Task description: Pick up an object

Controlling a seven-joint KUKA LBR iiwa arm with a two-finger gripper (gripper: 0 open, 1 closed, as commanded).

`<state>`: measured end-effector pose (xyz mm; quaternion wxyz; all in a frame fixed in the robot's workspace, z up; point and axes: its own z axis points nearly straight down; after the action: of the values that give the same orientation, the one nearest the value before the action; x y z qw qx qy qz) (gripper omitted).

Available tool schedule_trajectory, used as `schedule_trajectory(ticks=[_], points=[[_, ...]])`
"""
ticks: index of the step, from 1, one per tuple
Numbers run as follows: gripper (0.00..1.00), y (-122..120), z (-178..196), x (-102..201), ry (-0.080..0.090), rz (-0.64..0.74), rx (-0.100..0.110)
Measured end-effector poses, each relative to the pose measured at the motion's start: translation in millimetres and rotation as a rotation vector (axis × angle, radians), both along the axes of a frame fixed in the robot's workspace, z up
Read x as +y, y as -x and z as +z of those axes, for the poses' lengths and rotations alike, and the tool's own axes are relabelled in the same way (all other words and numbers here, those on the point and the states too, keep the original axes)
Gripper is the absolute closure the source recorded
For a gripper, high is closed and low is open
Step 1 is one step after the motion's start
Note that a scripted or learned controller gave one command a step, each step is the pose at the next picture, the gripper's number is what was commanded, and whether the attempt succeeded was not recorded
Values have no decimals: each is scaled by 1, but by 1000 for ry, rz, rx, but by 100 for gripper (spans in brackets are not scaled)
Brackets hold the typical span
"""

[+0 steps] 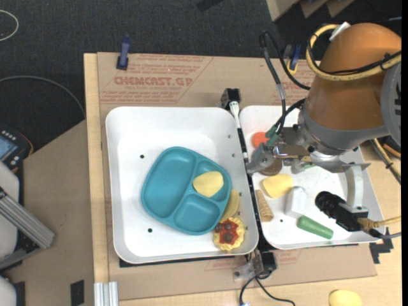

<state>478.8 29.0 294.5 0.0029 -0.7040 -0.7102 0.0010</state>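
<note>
Here, over the right bin (280, 238), hangs the tool (275, 159), grip state impossible to tell. Just below lies one pale yellow wedge-shaped object (277, 185), smooth, beside one green cylinder (315, 227). In the left bin (127, 171): one teal divided plate (167, 187) carrying one yellow piece (208, 183).

Bright even overhead light, soft shadows, slight blur.
</note>
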Motion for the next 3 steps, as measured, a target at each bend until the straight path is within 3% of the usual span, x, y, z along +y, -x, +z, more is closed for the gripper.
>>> schedule_trajectory(ticks=[1, 2, 3], points=[[100, -1, 12, -5, 2, -8, -6], [100, 0, 64, 121, -3, 6, -13], [100, -23, 251, 143, -5, -4, -26]])
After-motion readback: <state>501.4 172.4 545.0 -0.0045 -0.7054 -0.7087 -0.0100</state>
